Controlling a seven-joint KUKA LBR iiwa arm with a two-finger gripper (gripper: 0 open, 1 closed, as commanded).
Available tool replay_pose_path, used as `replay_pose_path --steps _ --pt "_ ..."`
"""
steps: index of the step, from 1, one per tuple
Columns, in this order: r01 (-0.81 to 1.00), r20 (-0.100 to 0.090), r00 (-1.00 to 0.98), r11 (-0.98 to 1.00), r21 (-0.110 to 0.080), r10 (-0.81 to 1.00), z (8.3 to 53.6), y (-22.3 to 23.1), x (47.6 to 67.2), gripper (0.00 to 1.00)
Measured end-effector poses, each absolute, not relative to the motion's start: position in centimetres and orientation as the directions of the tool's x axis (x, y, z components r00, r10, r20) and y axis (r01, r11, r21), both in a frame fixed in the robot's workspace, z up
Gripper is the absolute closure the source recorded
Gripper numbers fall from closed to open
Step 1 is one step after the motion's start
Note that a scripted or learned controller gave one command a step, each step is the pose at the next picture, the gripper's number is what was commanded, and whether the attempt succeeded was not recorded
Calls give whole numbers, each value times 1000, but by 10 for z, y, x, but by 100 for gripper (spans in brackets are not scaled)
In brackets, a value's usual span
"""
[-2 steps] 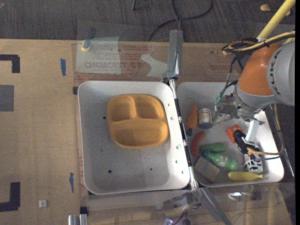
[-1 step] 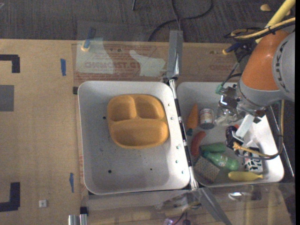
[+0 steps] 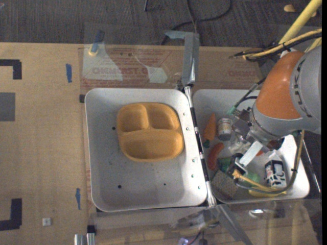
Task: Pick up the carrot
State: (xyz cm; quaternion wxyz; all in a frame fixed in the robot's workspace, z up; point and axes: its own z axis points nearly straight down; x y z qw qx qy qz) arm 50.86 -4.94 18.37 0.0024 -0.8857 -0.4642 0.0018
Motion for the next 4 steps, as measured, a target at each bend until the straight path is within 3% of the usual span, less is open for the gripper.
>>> replay_pose_path --steps 1,2,3,4 --pt "941 0 339 -339 -5 941 184 -18 479 100" --pt "896 -1 443 -443 -1 896 184 -50 530 100" --pt "949 -1 314 -314 0 949 185 -51 601 100" --pt "995 1 -103 103 -2 995 185 2 572 100"
